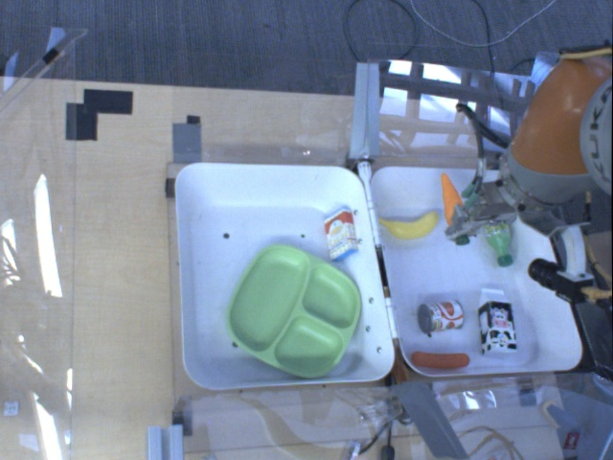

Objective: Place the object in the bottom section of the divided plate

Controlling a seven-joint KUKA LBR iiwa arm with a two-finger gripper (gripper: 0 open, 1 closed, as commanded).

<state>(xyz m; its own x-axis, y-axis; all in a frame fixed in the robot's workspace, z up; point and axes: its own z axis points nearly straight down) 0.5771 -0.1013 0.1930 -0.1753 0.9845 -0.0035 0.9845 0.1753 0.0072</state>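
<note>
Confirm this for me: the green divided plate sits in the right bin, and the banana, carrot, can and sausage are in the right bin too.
One thing is wrong. The green divided plate sits in the left bin, not the right one. The camera view shows it there beside a small carton. The rest stands: the banana, carrot, can and sausage are all in the right bin.

Pale wood bench [105, 257] under glare streaks, black tape marks [96, 110] near its far left corner, dark ribbed floor [211, 22] with loose cables [402, 17] beyond.
</note>
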